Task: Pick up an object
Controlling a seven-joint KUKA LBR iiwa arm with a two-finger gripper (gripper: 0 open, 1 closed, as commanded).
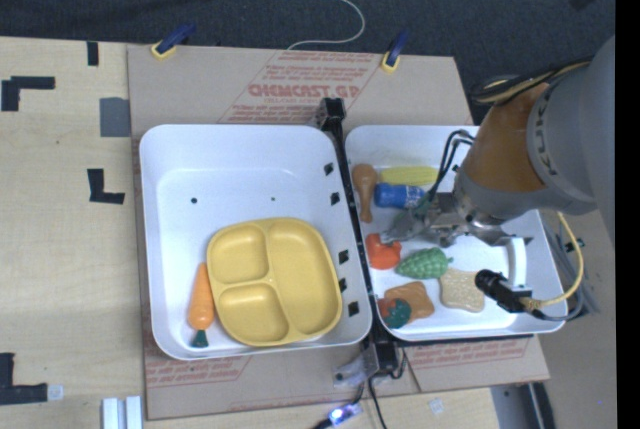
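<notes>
My gripper reaches down into the right bin, among the toy foods. Under and beside it lie a blue can, a yellow corn piece, a green leafy toy, a red tomato-like piece, a brown drumstick, a toast slice and an orange piece with a green bit. The arm's wrist hides the gripper's tips.
The left bin holds a yellow divided plate and an orange carrot by its left side. Cardboard lies under both bins. A black clip sits at the top of the shared wall.
</notes>
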